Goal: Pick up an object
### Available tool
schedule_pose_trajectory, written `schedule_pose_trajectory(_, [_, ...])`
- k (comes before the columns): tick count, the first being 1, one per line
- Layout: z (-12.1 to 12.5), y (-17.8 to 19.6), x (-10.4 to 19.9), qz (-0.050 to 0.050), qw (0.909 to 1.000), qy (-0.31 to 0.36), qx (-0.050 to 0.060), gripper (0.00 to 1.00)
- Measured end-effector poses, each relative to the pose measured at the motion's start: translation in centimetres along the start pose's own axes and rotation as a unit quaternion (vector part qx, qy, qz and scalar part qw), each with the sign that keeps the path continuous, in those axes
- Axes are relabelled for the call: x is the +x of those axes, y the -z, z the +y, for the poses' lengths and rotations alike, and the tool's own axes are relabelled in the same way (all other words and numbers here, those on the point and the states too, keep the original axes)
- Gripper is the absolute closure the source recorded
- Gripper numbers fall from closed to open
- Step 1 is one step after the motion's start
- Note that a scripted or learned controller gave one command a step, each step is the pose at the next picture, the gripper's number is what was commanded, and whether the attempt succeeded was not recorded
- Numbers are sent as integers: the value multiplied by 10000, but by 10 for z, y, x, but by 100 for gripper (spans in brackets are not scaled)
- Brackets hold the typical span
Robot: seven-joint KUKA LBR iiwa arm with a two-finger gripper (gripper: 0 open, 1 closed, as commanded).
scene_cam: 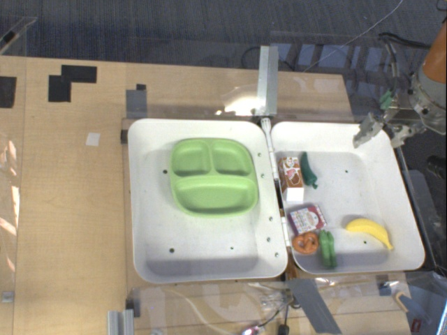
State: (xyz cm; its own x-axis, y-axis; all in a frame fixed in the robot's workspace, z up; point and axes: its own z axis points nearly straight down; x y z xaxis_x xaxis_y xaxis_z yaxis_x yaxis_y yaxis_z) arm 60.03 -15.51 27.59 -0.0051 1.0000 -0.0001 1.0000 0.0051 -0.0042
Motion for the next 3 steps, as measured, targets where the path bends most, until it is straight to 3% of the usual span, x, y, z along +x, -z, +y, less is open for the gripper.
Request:
schedule_pose_trajectory(1, [-40,-176,53,4,10000,-60,-12,0])
schedule_pose_trajectory(2, [35,-185,65,-28,9919,-1263,-93,0])
schedule_pose_trajectory(3, [73,-187,66,-15,9945,-1047,-62,0])
